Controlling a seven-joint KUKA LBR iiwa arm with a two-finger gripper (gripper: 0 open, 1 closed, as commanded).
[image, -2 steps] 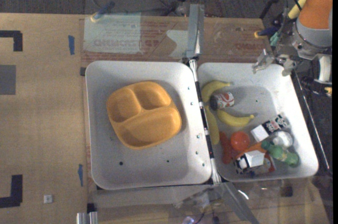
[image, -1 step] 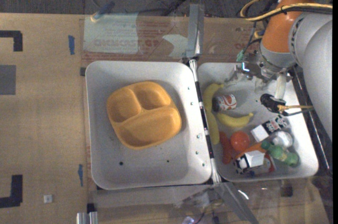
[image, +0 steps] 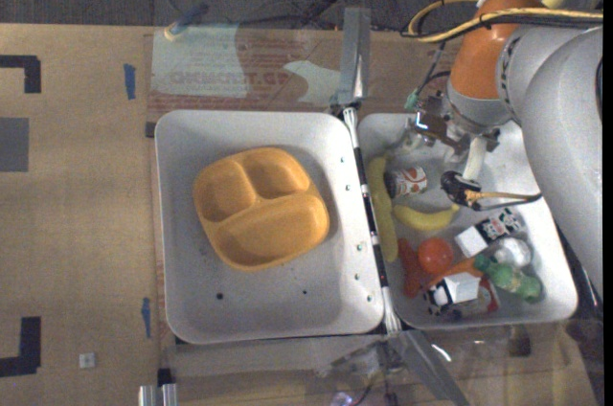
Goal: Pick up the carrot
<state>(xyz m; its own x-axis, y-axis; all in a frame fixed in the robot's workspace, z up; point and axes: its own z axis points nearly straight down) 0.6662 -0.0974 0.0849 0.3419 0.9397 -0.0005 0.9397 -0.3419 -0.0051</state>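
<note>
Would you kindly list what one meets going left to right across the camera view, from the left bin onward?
Left bin → yellow tray → divider rail → right bin → arm

My arm (image: pixel 565 98) is grey, with an orange band (image: pixel 484 59) above the wrist. Both bins are white; the left bin (image: pixel 182 232) holds a yellow-orange divided plate (image: pixel 261 206). In the right bin (image: pixel 556 289), a yellow banana (image: pixel 426 217) lies at about nine o'clock from a black-and-white patterned block (image: pixel 500 226). An orange carrot (image: pixel 429 262) sits at seven o'clock from that block, and a green toy (image: pixel 512 278) at five o'clock. The tabletop (image: pixel 77 232) is tan with blue tape marks (image: pixel 129 80) and black corner marks (image: pixel 24 72).
</note>
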